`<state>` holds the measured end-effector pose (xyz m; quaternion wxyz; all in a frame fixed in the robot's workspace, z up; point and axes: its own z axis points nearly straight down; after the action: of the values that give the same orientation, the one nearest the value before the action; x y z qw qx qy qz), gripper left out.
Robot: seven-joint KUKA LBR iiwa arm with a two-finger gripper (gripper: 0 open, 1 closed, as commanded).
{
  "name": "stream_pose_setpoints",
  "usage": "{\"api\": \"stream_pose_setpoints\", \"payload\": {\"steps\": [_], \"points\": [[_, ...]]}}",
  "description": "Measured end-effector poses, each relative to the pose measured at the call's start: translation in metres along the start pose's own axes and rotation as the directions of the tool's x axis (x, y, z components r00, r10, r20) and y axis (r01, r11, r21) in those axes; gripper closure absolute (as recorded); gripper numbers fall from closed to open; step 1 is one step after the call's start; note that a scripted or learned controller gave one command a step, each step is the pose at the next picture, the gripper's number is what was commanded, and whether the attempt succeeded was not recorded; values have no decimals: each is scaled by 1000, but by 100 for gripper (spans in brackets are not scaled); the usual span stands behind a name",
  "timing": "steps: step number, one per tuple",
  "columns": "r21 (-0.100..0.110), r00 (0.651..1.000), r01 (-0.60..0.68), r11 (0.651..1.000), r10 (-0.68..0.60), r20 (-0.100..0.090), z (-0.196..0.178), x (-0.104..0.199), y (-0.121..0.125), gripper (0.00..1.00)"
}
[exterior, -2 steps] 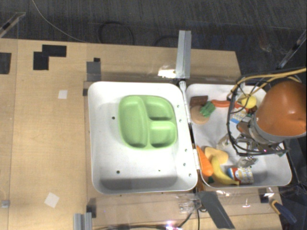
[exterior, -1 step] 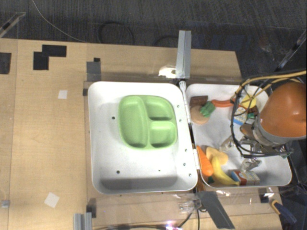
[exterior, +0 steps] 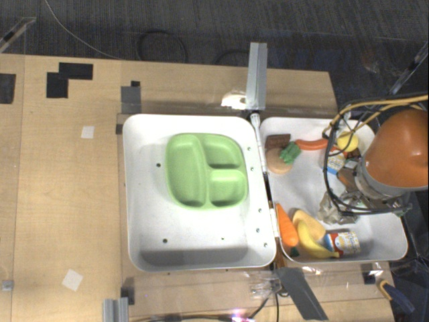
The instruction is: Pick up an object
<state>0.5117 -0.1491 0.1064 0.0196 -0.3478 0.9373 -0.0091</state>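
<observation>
Wooden bench (exterior: 60, 200) carries two shallow white bins side by side, with dark carpet beyond its far edge. Left bin (exterior: 144, 247) holds a green divided tray (exterior: 204, 170), lying flat near its middle and well apart from everything else. Right bin (exterior: 305, 180) holds the candidate objects: a brown block (exterior: 277, 140) and a green toy on a pale round piece (exterior: 285, 158) near its far left corner, a thin orange piece (exterior: 312, 143) just beside them, and along the near wall a carrot (exterior: 287, 228), a banana (exterior: 310, 237) and a small can (exterior: 344, 241), packed together and touching. The arm (exterior: 395, 154) reaches in from the right, and its gripper (exterior: 335, 210) hangs low over the right bin, just above the banana and can. Finger state cannot be told; cables and the wrist mask them. Nothing is seen held.

Risks, as judged from this layout:
- Crowding: a descent onto the banana may also catch the can or carrot, giving a partial, slipping grip
- Curved and round surfaces may roll out as the fingers close
- Proximity to the near wall may block one finger
- Loose cables may snag
</observation>
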Motion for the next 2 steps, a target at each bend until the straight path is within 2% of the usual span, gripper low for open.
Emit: {"api": "stream_pose_setpoints", "payload": {"steps": [1,2], "points": [[-25,992,122,992,-122,-11,-81,-121,57,100],[-28,972,234,972,-234,-16,-79,-130,-46,100]]}}
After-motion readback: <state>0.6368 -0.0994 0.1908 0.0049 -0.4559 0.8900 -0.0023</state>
